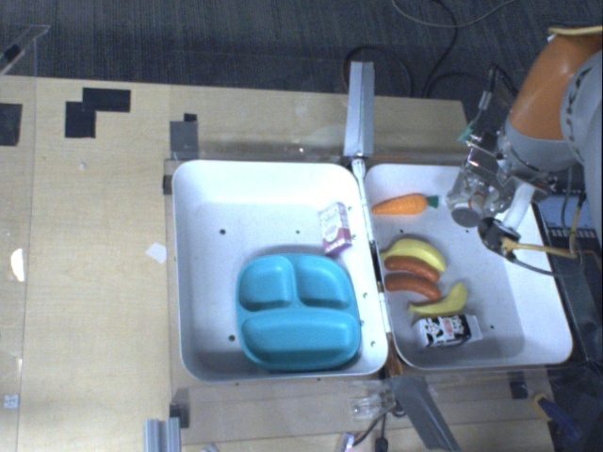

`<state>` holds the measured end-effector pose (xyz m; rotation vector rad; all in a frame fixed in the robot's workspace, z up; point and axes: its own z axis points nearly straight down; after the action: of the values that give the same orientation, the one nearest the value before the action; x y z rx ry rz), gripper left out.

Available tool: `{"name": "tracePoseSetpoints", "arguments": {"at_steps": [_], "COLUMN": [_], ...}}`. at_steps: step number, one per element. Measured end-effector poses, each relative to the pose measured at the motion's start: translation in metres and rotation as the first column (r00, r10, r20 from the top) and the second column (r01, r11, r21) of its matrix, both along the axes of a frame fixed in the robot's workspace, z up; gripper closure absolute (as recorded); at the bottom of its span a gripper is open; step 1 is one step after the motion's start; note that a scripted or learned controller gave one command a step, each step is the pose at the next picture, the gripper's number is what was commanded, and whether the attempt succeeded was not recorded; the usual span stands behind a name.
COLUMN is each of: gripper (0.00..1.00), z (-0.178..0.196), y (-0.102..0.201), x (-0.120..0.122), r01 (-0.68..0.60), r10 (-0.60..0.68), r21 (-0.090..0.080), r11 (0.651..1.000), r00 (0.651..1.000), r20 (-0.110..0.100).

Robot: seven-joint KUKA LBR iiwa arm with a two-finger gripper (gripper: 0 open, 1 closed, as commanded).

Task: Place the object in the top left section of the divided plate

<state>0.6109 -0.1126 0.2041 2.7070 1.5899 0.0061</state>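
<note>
1. The grey arm's two-finger gripper (478, 202) hangs over the far right part of the right-hand shallow white bin (542, 342). I cannot tell whether the claw is apart or together, and nothing can be seen gripped in it.
2. The task does not name its object. My guess is the orange toy carrot with a green tip (403, 204), since it lies nearest the gripper. It lies lengthways by the bin's far left corner, apart from the other items.
3. Toward the near edge of the same bin lie a yellow toy banana (415, 251), a reddish-brown sausage (412, 283), a second, thinner banana (443, 300) and a small black-and-white carton (444, 329).
4. The blue divided plastic plate (250, 342) sits at the near side of the left-hand white bin (203, 252). Its top left section (267, 283) is bare. A small pink-and-white carton (334, 228) rests just beyond the plate, near the bin's right wall.
5. The carrot is probably light, rigid, smooth plastic. It tapers, so it may roll or squirt out of a grip. Grasping across the thicker middle, square to its length, looks safest.
</note>
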Motion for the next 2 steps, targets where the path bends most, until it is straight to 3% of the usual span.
{"name": "tracePoseSetpoints", "arguments": {"at_steps": [1, 2], "gripper": [1.0, 1.0], "z": [-0.002, -0.005], "y": [0.048, 0.024], "x": [-0.085, -0.124], "r01": [0.169, 0.16], "r10": [-0.169, -0.16], "r21": [0.002, 0.001], "r11": [0.986, 0.987], "r00": [0.986, 0.987], "r20": [-0.004, -0.004]}}
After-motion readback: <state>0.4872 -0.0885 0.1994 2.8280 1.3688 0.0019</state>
